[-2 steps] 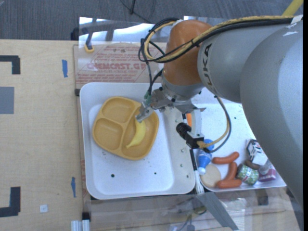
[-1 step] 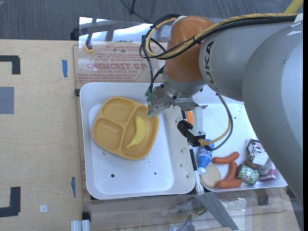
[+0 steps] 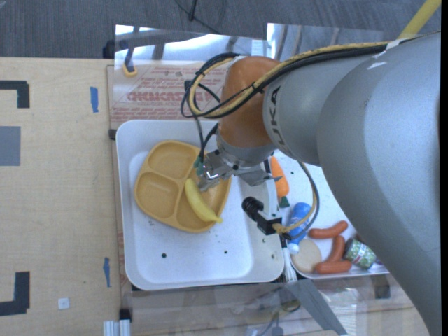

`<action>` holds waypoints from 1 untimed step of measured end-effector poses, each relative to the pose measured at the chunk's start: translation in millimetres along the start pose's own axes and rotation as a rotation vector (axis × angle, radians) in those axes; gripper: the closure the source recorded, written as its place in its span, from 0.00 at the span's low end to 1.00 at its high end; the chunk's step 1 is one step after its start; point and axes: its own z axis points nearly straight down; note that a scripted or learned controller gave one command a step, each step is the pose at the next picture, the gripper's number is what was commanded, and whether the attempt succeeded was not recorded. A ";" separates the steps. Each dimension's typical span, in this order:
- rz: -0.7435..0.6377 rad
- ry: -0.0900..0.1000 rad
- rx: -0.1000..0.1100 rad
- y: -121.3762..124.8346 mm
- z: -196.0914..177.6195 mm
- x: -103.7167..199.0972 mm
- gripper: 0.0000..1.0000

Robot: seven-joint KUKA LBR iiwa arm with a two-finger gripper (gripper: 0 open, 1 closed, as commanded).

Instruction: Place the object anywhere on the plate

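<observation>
Lying on the plate (image 3: 162,184), the banana (image 3: 201,203) sits just below the end effector (image 3: 207,178), grip state indiscernible.

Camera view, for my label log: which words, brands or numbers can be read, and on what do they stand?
"UKA", partly seen grey letters on the grey robot arm.
Rows of red print on the brown cardboard sheet behind the white left bin: too blurred to read.
</observation>
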 end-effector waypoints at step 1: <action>-0.023 -0.001 -0.003 15.2 -33.7 58.9 1.00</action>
